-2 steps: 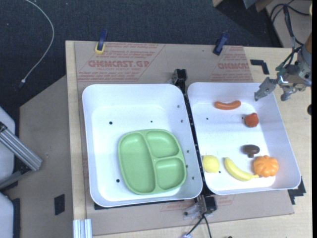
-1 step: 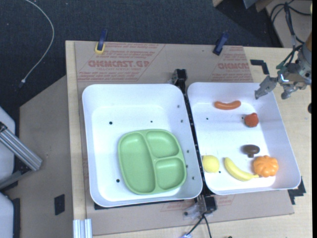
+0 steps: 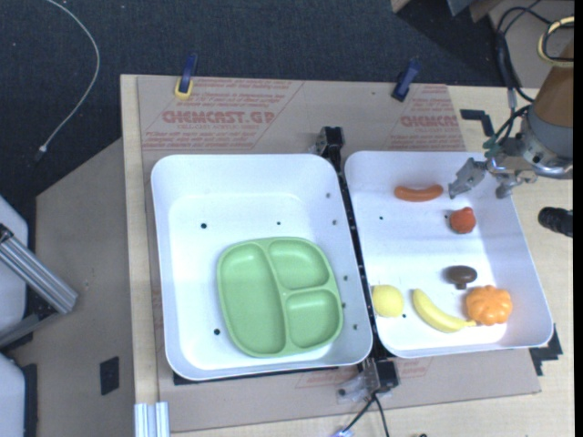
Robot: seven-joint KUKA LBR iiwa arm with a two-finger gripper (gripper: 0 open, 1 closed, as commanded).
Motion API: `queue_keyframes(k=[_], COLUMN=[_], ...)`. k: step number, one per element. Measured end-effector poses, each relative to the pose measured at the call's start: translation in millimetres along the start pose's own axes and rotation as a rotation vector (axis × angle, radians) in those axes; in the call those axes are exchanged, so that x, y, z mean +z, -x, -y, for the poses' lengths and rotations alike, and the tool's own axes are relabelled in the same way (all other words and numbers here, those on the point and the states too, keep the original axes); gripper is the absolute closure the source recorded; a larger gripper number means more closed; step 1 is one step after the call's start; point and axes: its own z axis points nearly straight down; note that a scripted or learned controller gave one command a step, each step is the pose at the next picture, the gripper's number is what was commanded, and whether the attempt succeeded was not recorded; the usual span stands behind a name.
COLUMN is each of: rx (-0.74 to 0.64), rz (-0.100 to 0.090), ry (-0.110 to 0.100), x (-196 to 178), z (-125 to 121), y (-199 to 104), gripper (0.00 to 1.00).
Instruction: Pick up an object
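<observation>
While the grey arm (image 3: pixel 547 126) reaches in from the right, its end effector (image 3: pixel 483 177) hangs over the far right part of the right bin (image 3: pixel 537 271), with two fingers spread apart and nothing between them. One fingertip (image 3: pixel 458 186) points toward a sausage (image 3: pixel 418 191) lying just beside it, near the bin's far wall; whether the tip touches the sausage cannot be told. Slightly nearer the camera, a small red tomato (image 3: pixel 463 220) sits below the end effector, apart from it.

Toward the near half of the same bin lies a brown mushroom-like piece (image 3: pixel 460 275), and just beneath it an orange pumpkin (image 3: pixel 488 304) that appears to touch the tip of a yellow banana (image 3: pixel 437 311). A pale yellow lemon (image 3: pixel 387 300) rests to the left of the banana, close to the bin's left wall.

Across the black divider, the left bin (image 3: pixel 182 198) holds a green divided plate (image 3: pixel 278 295) with three compartments, lying flat in its near half.

Both bins sit on a brown board printed with red lettering, which covers the worktop (image 3: pixel 146 116); a yellow clamp (image 3: pixel 186 78) and a blue clamp (image 3: pixel 406 80) grip its far edge.
</observation>
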Motion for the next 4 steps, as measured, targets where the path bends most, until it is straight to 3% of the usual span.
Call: queue_keyframes(k=[2,3,4], rx=[0.000,-0.001,0.001], rz=[-0.001,0.001,0.004], ry=[-0.003,0.003,0.008], x=[80,66,21], z=[-4,-5,-4], y=[-8,-8,-3], gripper=[0.00,1.00,1.00])
